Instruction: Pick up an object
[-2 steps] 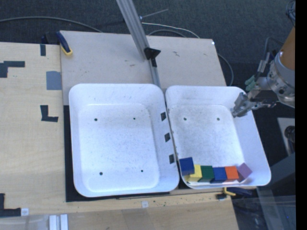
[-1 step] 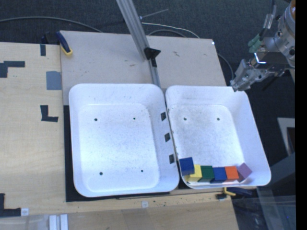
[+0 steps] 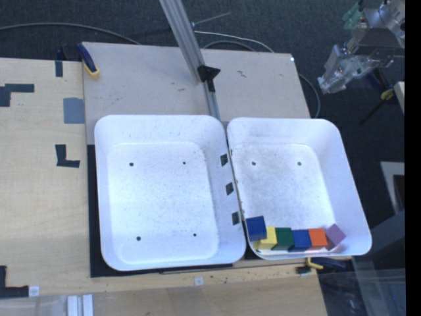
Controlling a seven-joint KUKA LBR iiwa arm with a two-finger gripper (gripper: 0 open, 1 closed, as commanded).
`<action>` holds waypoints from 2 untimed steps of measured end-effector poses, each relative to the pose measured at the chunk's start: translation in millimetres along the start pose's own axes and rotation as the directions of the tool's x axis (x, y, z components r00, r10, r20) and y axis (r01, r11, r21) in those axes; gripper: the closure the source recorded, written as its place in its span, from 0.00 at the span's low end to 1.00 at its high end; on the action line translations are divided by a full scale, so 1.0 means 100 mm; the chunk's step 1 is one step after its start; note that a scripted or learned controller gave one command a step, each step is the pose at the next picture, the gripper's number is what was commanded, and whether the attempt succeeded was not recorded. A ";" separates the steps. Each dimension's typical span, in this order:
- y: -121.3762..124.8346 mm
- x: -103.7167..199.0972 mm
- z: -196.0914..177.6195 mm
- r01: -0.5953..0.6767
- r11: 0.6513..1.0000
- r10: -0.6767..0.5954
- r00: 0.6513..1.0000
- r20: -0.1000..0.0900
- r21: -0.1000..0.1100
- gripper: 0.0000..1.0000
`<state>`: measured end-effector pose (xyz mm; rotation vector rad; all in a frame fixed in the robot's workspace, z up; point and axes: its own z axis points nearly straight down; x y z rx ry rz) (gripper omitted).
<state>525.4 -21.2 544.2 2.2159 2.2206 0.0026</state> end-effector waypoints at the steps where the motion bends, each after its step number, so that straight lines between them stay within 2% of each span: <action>1: -0.03 -0.33 3.35 -0.002 1.000 0.002 1.000 -0.002 0.015 1.00; 2: 0.01 0.89 2.99 0.008 1.000 -0.008 1.000 -0.005 0.005 1.00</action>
